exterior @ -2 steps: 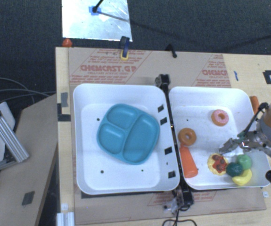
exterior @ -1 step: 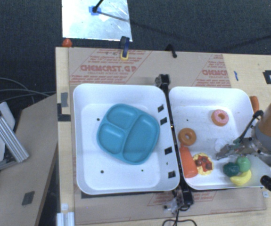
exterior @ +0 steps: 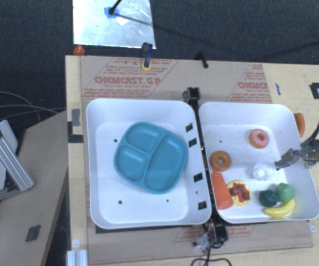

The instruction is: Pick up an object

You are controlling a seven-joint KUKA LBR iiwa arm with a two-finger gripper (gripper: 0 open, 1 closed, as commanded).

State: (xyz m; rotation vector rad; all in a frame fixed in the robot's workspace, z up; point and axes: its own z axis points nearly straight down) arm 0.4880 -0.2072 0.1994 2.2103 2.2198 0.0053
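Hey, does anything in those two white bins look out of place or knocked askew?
Only a small thing: the blue divided plate in the left bin lies rotated, its edges at a slant to the bin walls. The toy food in the right bin lies loosely scattered; nothing looks spilled or damaged.

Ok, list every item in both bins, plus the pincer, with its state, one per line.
blue divided plate: flat in left bin, compartments bare
pink donut: lying flat, right bin
brown donut: lying flat
carrot: lying along the bin's left wall
pizza slice: flat, beside carrot
white object: loose, kind unclear
green items: resting by banana
banana: lying at front edge
pincer: over right bin, holding nothing
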